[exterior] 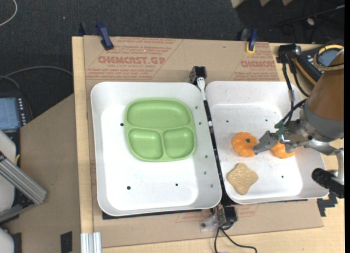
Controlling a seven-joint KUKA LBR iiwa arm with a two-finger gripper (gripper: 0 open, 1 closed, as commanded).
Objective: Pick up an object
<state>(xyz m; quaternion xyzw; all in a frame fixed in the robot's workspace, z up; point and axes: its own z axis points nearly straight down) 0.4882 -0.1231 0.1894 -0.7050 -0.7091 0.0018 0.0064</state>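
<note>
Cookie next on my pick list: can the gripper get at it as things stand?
Probably yes. The cookie lies flat on the right bin's floor, apart from the pumpkin, nothing over it, with the gripper close above.

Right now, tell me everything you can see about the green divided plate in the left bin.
The green plate is a pale green tray with rounded corners, looking like matte plastic. It has three compartments: one wide section along the far side and two smaller ones along the near side. It lies flat, right side up, on the floor of the left bin, toward that bin's far half. All three sections look bare. It touches the bin floor alone, apart from the walls.
</note>
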